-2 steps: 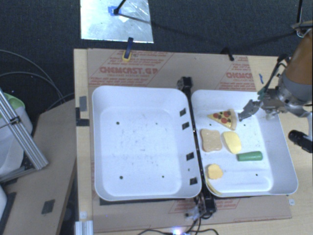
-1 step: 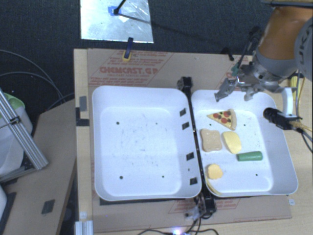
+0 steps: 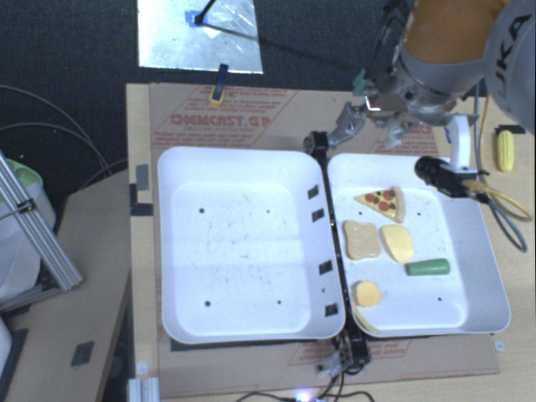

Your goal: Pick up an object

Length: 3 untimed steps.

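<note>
From my station I see the arm (image 3: 469, 23) reaching in from the right, its gripper (image 3: 368, 107) hanging over the far edge of the table (image 3: 226, 107), just beyond the right bin (image 3: 481, 308). I cannot tell how its fingers stand. In the right bin lie a pizza slice (image 3: 382, 201), a slice of toast (image 3: 362, 240), a yellow piece (image 3: 398, 244), a green pickle-shaped piece (image 3: 427, 266) and a small round yellow piece (image 3: 367, 293) at the near left. The left bin (image 3: 243, 241) sits touching it.
</note>
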Available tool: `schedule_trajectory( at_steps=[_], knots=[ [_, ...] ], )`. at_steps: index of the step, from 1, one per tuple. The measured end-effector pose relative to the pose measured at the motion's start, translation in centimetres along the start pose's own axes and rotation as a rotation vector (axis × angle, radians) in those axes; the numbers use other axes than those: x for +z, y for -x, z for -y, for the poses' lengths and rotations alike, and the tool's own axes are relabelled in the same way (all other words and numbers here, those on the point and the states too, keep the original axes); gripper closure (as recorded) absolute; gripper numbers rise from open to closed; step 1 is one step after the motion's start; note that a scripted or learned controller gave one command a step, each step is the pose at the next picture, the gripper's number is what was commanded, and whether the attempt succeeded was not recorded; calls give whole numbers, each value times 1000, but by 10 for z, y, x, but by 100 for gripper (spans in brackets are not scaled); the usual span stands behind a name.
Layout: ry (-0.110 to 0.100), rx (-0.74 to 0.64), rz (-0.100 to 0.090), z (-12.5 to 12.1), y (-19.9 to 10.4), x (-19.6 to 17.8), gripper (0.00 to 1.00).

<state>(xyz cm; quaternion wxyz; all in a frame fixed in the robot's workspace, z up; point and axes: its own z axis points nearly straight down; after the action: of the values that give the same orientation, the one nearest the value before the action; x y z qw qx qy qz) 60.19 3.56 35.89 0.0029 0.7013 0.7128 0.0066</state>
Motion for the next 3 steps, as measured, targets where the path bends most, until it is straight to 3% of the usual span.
schedule_trajectory(
  at_steps=[1,2,3],
  knots=[
    [-15,5,3,39,-66,34,0],
    [0,1,-3,93,-138,-78,0],
    [-4,11,1,112,-130,-135,0]
  ],
)
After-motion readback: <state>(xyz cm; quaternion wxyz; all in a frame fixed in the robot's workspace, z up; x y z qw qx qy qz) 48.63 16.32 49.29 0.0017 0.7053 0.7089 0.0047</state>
